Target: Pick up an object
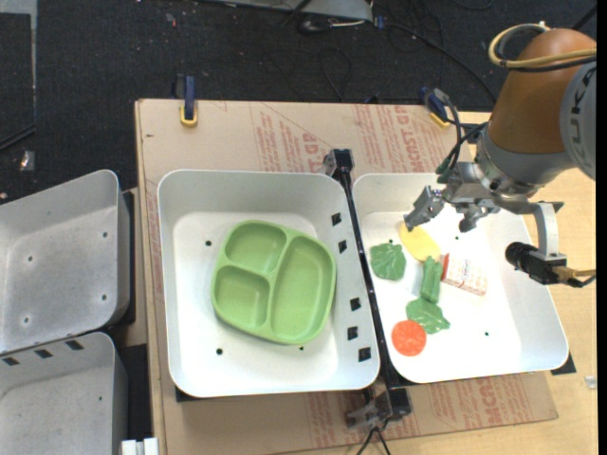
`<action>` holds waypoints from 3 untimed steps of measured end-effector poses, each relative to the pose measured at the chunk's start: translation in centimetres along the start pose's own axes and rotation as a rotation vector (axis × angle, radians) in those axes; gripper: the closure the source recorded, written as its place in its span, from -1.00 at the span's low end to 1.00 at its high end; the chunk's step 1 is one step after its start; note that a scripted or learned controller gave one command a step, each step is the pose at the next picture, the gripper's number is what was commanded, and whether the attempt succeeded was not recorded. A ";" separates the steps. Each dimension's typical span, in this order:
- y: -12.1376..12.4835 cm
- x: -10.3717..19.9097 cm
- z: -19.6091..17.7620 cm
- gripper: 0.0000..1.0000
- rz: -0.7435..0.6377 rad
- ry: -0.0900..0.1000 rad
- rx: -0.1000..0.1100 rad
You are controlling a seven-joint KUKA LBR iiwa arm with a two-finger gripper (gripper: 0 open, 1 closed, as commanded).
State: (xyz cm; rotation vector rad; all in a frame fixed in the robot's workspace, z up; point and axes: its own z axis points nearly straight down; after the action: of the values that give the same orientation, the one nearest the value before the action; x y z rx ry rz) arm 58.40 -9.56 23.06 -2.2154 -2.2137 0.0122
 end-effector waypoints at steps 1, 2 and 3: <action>0.2 0.0 -0.7 -1.00 -0.002 -0.001 -0.012; 0.3 -0.9 5.1 -1.00 0.001 -0.001 -0.007; -0.5 -0.8 11.2 -1.00 0.001 -0.001 -0.006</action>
State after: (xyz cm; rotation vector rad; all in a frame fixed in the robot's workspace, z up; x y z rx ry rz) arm 57.75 -10.37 11.86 -2.2200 -2.2163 0.0058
